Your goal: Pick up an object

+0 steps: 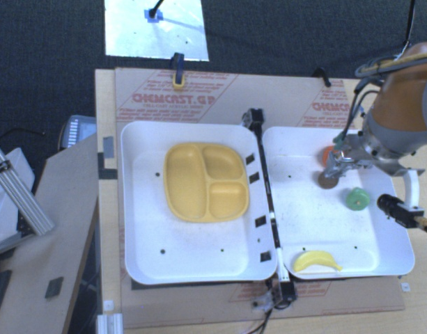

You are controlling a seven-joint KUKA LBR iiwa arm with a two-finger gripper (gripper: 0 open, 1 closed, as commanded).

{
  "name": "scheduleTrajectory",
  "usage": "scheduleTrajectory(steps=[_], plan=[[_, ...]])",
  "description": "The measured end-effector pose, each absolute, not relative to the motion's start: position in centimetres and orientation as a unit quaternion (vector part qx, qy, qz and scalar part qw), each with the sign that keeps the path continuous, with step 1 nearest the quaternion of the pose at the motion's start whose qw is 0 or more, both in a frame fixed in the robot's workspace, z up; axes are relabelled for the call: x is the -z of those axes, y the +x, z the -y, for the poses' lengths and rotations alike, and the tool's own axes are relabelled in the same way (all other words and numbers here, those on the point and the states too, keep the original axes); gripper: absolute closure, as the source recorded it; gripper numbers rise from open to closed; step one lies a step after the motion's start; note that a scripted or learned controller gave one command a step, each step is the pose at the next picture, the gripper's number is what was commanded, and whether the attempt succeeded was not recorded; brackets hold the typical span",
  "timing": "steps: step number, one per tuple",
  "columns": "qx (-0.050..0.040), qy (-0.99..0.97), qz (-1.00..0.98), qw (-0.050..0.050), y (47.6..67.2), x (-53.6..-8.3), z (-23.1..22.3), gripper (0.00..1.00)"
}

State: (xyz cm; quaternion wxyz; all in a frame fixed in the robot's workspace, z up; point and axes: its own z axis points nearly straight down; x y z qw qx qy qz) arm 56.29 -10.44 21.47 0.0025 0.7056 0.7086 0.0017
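Observation:
My gripper (336,167) hangs low over the upper middle of the right bin (304,207). An orange object (327,154) sits just at its left side, partly hidden by it. A small brown round thing (328,181) lies right under the gripper's tip; I cannot tell whether they touch. A green round object (358,200) rests a little to the lower right of the gripper. A yellow banana (317,261) lies by the bin's front edge.
The left bin (140,242) holds a yellow divided plate (205,181) in its middle. A black-clipped divider (263,186) runs between the two bins. The arm's grey and orange body (405,103) overhangs the right bin's far right corner.

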Motion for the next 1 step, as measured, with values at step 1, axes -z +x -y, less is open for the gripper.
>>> scheduleTrajectory(steps=[1], plan=[[-0.0018,0.706,-0.709,0.003,57.01,-26.63,11.32,1.00]])
